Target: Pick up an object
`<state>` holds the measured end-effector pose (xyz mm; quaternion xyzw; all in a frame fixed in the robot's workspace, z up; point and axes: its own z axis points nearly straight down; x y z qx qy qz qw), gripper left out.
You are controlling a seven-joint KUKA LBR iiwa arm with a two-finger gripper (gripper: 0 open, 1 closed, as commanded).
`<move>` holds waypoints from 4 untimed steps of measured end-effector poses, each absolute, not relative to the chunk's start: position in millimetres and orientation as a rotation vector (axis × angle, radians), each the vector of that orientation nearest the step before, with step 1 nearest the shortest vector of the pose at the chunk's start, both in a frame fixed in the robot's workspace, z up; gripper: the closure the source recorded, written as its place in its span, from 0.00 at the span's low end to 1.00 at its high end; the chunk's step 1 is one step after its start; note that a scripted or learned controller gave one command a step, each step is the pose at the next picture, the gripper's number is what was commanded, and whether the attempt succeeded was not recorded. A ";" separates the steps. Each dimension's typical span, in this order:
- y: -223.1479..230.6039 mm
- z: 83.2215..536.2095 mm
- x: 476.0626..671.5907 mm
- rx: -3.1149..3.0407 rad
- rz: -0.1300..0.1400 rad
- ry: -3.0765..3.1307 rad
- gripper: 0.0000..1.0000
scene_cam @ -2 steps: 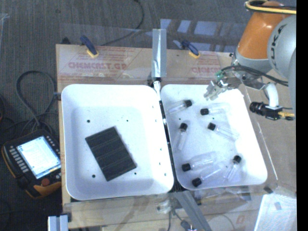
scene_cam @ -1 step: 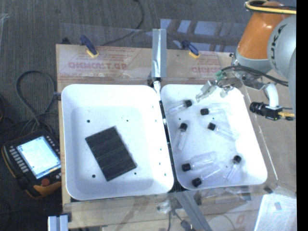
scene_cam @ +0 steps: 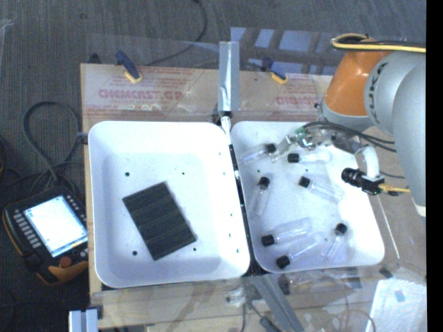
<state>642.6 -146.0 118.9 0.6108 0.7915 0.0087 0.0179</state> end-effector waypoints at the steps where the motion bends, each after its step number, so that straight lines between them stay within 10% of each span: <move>1: -140.6 112.8 636.0 1.818 0.031 2.483 0.00; 2: -140.1 112.5 635.9 1.818 0.031 2.485 0.00; 3: -138.8 119.1 634.5 1.824 0.029 2.491 1.00; 4: -138.6 118.9 634.4 1.824 0.030 2.491 0.00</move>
